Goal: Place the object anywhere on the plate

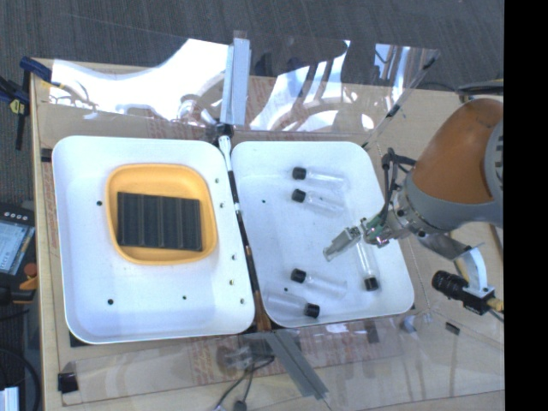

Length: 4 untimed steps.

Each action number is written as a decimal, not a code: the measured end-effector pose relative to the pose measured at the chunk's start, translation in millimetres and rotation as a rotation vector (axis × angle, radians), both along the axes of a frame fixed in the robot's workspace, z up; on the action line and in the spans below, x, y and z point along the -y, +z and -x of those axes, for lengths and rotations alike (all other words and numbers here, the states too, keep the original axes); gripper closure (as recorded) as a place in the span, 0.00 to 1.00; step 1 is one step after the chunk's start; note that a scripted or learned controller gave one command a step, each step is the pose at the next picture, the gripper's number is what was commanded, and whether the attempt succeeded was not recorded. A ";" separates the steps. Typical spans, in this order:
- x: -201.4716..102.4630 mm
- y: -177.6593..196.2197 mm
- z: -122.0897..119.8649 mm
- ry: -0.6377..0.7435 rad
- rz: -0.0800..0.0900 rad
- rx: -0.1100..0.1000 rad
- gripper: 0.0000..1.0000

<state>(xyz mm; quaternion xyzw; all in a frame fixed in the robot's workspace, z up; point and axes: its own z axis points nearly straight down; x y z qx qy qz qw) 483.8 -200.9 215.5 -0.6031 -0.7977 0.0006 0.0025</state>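
My claw (342, 243) hangs low over the right bin (257, 229), roughly at that bin's middle-right, reaching in from its right rim. Its two slim fingers point toward the bin's centre and look slightly parted, with nothing visibly between them; I record it as open and holding nothing. Objects available: five small clear vials with black caps, all lying flat on the right bin's floor. Two sit in the bin's upper half, vial A (315, 176) and vial B (313, 199); vial C (368, 272) lies just below my claw toward the bin's right rim; vial D (315, 279) and vial E (295, 305) lie near the bin's lower edge. Target: the yellow plate (128, 182) with a dark ribbed insert, sitting in the left bin (73, 255), well apart from every vial. Handling judgement: vials look light, rigid, smooth, round, so likely to roll or squirt out of a pinch; possibly fragile if glass, which I cannot tell. Best hold is probably across the barrel near the cap, fingers square to the long axis. Vial C seems the nearest candidate. No legible labels, brands or writing on vials, plate, bins or worktop (128, 366).
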 end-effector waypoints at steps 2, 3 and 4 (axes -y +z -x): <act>-29.0 24.6 6.2 0.572 0.002 0.006 0.00; -2.8 135.7 -10.4 0.811 0.004 0.008 0.00; 10.0 170.9 0.1 1.169 0.004 0.007 0.00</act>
